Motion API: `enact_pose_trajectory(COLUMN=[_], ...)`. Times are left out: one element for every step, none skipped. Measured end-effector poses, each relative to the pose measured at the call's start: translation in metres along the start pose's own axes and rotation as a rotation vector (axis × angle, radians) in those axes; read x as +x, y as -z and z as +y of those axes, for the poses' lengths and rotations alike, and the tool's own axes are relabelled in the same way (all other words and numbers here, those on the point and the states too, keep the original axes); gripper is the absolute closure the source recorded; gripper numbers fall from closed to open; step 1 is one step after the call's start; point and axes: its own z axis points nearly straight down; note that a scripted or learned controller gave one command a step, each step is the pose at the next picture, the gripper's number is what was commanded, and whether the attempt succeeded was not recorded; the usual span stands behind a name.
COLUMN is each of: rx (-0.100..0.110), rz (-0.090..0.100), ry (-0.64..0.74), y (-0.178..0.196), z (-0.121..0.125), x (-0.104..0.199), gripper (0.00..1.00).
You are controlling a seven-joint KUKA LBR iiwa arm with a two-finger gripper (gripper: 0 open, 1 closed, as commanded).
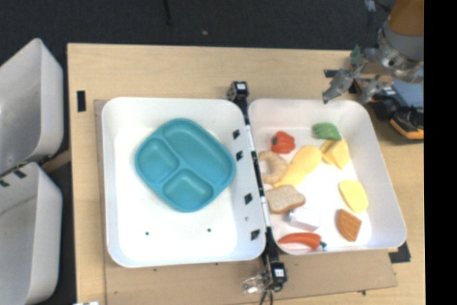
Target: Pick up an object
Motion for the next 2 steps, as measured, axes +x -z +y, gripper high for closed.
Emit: enact_pose_trajectory(rx=[-0.011, -0.008], rz=[-0.002, -0.002], ry=[0.002, 0.006], y=[0.008, -0.048], z=[0.002, 0.004], x=[0.001, 0.009], gripper=[0.00, 0.00])
